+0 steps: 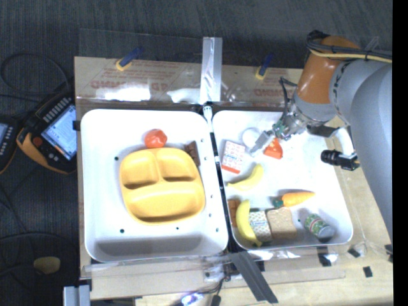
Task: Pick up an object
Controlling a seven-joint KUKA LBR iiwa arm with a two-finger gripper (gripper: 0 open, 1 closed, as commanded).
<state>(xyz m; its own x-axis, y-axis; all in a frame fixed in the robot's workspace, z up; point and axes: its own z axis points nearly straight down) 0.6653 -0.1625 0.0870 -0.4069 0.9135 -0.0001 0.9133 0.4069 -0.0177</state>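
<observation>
Two bananas [245, 220] at right bin's [331, 190] near edge, one orange piece [274, 150] just beside pincer [266, 139] toward far edge, pincer's spread indiscernible, one yellow tray [162, 185] in left bin [102, 190].

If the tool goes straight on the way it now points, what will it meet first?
The tool points down-left, so probably the small printed card, then the banana; depth is hard to judge from above.

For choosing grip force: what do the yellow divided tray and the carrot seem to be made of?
The yellow divided tray looks like moulded plastic: smooth, evenly coloured, with soft glossy highlights. The carrot is probably a plastic toy: uniform orange, slight sheen, but small, so uncertain.
</observation>
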